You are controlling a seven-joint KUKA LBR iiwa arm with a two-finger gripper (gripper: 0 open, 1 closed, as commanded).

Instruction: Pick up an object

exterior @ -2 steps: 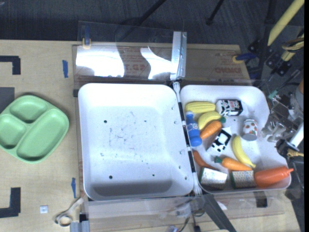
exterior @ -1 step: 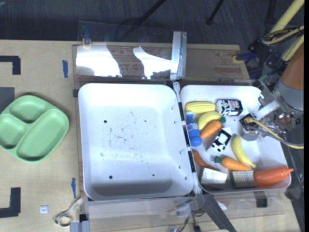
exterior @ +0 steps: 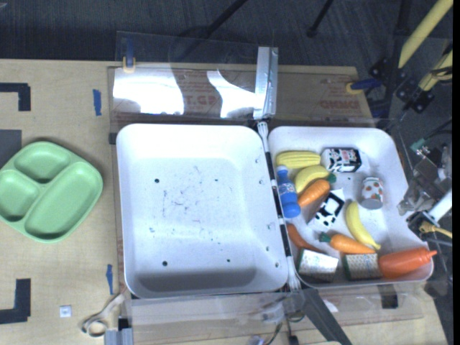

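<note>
Toy food fills the right bin (exterior: pixel 384 144), heaped beside the blue bottle (exterior: pixel 287 192) at its left wall.

Around that bottle lie smooth plastic bananas (exterior: pixel 297 159) above it, an orange carrot (exterior: pixel 314 191) touching its right, a cow-patterned carton (exterior: pixel 340 159) beyond; no label is legible. The left bin (exterior: pixel 190 139), white and scuffed, adjoins the bottle's other side. A green divided plate (exterior: pixel 47 190) rests far left on the wooden bench (exterior: pixel 57 92). The arm's claw state cannot be told.
</note>
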